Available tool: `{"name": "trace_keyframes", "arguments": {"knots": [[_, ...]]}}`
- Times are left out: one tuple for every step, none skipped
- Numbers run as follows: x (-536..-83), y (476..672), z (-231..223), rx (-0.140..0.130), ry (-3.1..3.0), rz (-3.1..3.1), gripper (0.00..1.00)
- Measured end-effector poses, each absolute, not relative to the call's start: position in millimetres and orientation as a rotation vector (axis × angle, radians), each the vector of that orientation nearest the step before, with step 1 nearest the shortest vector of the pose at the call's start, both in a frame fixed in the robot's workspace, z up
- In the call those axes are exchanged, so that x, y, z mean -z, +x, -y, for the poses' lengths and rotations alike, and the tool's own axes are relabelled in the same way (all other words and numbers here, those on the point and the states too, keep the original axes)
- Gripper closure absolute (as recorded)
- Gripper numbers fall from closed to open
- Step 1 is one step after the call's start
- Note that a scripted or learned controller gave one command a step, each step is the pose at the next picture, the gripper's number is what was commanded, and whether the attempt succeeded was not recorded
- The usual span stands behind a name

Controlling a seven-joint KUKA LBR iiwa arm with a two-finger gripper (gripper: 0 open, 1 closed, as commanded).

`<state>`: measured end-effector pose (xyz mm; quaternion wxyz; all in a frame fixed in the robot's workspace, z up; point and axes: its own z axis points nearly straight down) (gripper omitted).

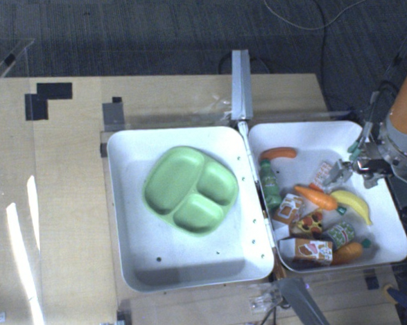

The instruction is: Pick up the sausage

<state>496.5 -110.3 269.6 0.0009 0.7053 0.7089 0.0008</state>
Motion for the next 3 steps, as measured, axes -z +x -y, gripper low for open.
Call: {"name": "trace_keyframes", "arguments": {"knots": [[-142,566.8,120,-0.002,2.432,-1.989,0.0],[-93,627.8,147,-0.016,2.334,-2.083,0.0],[-93,666.5,132,0.03,2.363,-2.079,0.0]]}}
